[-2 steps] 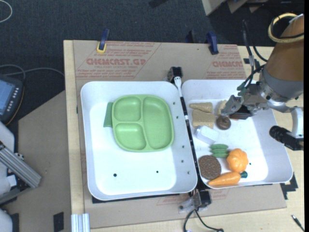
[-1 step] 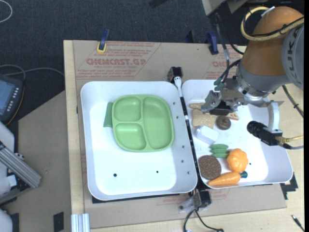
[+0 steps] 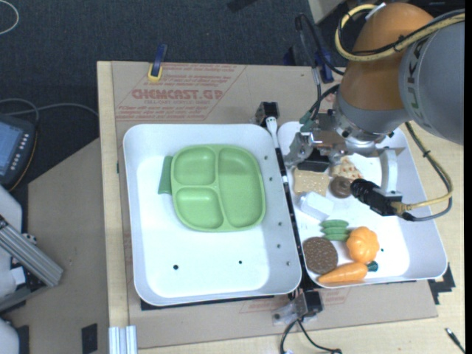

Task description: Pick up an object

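Several toys crowd my right bin (image 3: 424,260); my end effector (image 3: 318,152) hovers at twelve o'clock, grip state untellable. Better to centre over the toast (image 3: 310,182), clear of neighbours.

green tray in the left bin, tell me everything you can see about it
The green tray is a pale green, smooth, plastic-looking plate with rounded corners and three compartments: two smaller ones on its left side, one above the other, and a long one down its right side. It lies flat, right way up, in the upper middle of the left bin, turned slightly askew to the bin's walls. A darker green flat piece pokes out from under its left edge. Nothing sits in its compartments, and the gripper is not touching it.
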### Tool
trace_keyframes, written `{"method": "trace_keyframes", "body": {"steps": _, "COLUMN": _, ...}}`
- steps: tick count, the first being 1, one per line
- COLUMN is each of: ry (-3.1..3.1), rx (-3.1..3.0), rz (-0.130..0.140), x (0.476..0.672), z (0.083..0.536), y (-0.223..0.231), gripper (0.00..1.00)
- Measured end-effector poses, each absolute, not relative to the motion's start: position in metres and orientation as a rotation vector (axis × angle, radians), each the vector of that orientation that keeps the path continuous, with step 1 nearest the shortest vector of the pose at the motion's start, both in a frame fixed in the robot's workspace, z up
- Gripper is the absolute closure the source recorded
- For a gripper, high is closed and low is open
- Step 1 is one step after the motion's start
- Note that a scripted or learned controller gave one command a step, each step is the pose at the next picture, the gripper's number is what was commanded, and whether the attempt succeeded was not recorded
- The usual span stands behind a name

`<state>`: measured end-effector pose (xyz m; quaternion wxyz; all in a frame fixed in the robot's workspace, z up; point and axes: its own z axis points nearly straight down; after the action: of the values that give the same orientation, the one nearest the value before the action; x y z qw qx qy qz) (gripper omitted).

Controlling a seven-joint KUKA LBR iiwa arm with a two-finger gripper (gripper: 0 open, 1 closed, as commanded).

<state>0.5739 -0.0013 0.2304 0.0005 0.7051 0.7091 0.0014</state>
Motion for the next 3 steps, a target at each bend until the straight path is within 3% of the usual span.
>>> {"method": "trace_keyframes", "body": {"steps": 1, "ry": 2.231, "rx": 2.217, "rz": -0.001, "x": 0.575, "z": 0.219, "y": 0.055, "gripper": 1.00}}
{"method": "trace_keyframes", "body": {"steps": 3, "ry": 2.219, "rx": 2.220, "rz": 0.004, "x": 0.585, "z": 0.232, "y": 0.043, "gripper": 1.00}}
